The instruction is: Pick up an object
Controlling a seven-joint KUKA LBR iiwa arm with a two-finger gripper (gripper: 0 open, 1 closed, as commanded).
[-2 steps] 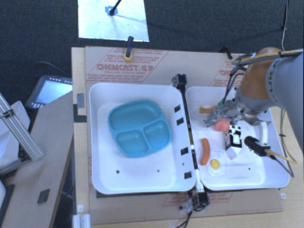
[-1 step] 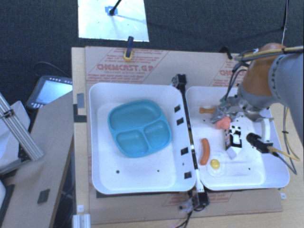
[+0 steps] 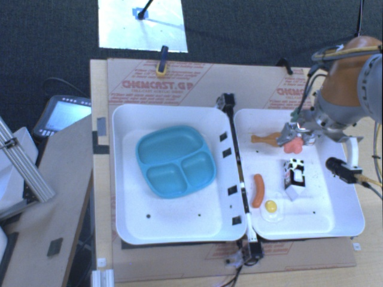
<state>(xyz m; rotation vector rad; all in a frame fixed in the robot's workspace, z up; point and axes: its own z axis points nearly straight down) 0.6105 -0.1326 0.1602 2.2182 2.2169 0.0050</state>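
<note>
From the overhead camera, my end effector (image 3: 297, 131) hangs over the far part of the right bin (image 3: 341, 220), right above a pink toy (image 3: 293, 144); I cannot tell whether anything is gripped. A tan drumstick (image 3: 266, 139) lies just beside it toward the left bin (image 3: 119, 178), long axis running across the worktop. Nearer the front edge sit a black-and-white carton (image 3: 294, 175), a sausage (image 3: 258, 190) and an egg (image 3: 271, 207), with open floor along the right wall.

The arm (image 3: 350, 76) reaches in from the right, its claw (image 3: 297, 133) low.
</note>
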